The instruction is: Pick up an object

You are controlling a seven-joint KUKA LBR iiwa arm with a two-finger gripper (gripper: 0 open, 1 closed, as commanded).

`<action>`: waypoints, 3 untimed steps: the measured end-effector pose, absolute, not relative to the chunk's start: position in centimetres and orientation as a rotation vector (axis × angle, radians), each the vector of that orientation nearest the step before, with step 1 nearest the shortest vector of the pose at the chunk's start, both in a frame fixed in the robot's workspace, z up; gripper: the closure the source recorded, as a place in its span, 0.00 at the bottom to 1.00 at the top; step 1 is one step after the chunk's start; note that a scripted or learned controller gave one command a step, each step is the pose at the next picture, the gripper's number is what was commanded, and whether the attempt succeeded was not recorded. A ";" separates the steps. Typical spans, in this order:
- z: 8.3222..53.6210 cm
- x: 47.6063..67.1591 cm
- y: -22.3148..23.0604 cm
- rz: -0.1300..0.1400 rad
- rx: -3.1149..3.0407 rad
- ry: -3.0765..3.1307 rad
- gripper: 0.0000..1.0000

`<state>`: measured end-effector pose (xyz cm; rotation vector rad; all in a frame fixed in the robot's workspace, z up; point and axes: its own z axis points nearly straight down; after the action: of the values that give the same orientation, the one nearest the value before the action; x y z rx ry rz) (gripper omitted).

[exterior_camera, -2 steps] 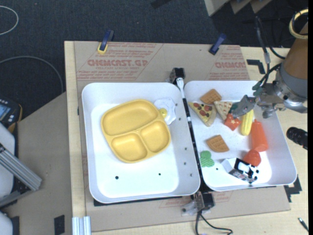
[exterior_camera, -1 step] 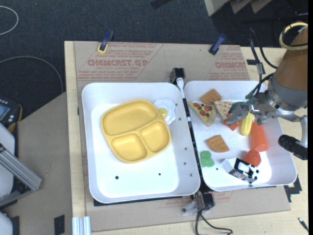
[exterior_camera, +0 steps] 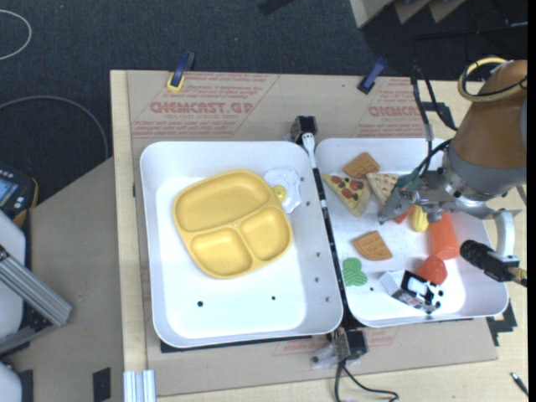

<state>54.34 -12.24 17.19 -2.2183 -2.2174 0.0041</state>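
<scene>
My gripper [exterior_camera: 395, 214] hangs low over the middle of the right bin [exterior_camera: 477, 308], open, with nothing visibly between its fingers. Just left of it lies a triangular sandwich piece [exterior_camera: 383, 183], and beyond that a pizza slice [exterior_camera: 347, 190]. A small yellow and orange piece [exterior_camera: 418, 219] sits right beside the gripper on its right. An orange carrot [exterior_camera: 443, 236] lies further right, with a red strawberry [exterior_camera: 433, 268] below it. A tan cracker [exterior_camera: 371, 245] lies below the gripper.
Another cracker [exterior_camera: 361, 165] is at the bin's back, a green piece [exterior_camera: 353, 272] at its front left, and a black and white toy [exterior_camera: 417, 291] at the front. The left bin [exterior_camera: 167, 308] holds a yellow divided plate [exterior_camera: 232, 223] and a fried egg toy [exterior_camera: 281, 188].
</scene>
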 end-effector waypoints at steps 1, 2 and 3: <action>10.9 53.8 -11.9 0.007 -2.216 -2.215 0.00; 9.0 54.3 -11.8 -0.017 -2.227 -2.225 0.00; 9.9 54.2 -11.9 -0.011 -2.228 -2.226 1.00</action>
<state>54.22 -11.86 9.87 -2.2280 -2.2257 -0.0115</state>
